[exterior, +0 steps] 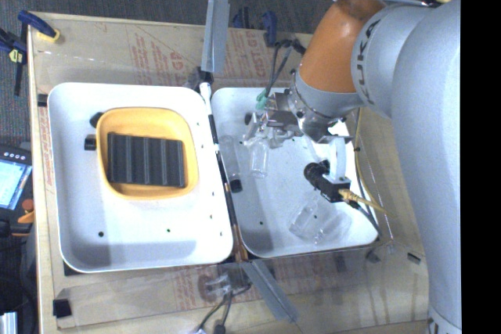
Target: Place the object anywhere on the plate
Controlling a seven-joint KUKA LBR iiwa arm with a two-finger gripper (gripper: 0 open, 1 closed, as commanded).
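The grey arm (415, 113) with its orange band (340, 43) looms nearest the lens, reaching in from the right over the right bin (235, 109). Its tool (270, 125) hangs above the upper left part of that bin, and whether it is released or clenched on anything cannot be told: the hardware there is a tangle of clear and metallic parts. Just below it, a clear, glass-like object (258, 160) appears to stand or hang over the bin floor, but its outline is too faint to say whether it touches the tool. A second transparent shape (317, 223) lies near the bin's lower right corner, close beside a black fitting (317, 174) with a yellow-tipped cable. The target, a yellow plate (149, 117) carrying a dark ribbed insert (146, 159), sits in the left bin (66, 246), well apart from the tool across the wall between the bins. The transfer looks barely begun. The chief risk, as I judge it, is a weak or missed grip: a smooth transparent piece could slip free over the divider. A low carry could also clip that wall, and a release near the plate's raised rim might let the piece roll off into the bin.
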